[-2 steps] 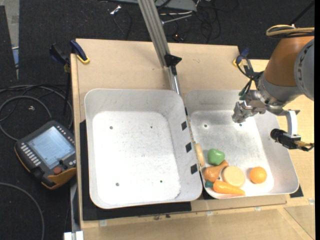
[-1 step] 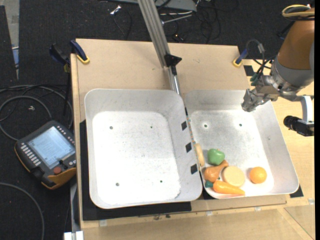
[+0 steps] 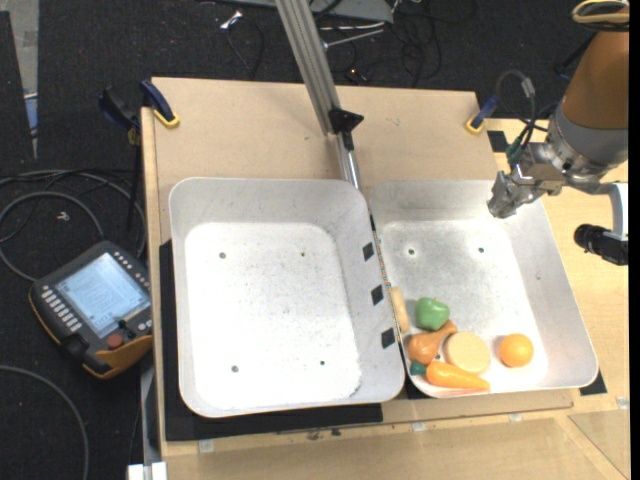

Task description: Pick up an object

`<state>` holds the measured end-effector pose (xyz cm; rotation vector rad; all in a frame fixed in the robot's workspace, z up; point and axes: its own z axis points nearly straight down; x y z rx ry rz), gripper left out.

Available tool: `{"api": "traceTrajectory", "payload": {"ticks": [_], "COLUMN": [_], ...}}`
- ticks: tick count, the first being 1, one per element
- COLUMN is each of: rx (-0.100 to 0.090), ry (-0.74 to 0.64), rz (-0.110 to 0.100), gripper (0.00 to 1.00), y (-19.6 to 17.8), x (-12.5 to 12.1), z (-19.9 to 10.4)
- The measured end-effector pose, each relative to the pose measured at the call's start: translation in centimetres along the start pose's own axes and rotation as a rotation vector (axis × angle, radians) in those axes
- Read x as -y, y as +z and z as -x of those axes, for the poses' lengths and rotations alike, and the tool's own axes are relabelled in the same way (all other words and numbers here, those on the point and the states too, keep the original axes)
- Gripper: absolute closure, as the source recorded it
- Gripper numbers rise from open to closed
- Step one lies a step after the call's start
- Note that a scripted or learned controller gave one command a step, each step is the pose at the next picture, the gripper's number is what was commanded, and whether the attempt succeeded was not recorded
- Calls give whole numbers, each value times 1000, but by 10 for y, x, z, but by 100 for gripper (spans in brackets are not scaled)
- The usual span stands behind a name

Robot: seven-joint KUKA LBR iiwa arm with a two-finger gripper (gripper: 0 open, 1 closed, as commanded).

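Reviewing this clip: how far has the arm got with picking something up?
Nothing looks done yet. The grey arm's gripper sits over the far rim of the right-hand shallow white bin, with no object seen in it. The toy food, a green pepper-like piece, round orange ball, pale disc and orange carrot shape, lies clustered at the bin's near end. Left: reach there, grasp, lift.

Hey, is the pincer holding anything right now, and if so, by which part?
Nothing is held. The pincer sits over the upper right corner of the right bin, apart from the toy foods clustered at that bin's near edge.
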<state>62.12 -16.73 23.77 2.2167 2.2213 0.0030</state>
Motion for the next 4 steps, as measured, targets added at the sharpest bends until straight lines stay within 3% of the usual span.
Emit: {"api": "traceTrajectory", "payload": {"ticks": [4], "rx": [-2], "ry": [-6], "rz": [-5], "gripper": [100], "y": [-3], "x": [20], "z": [-215]}}
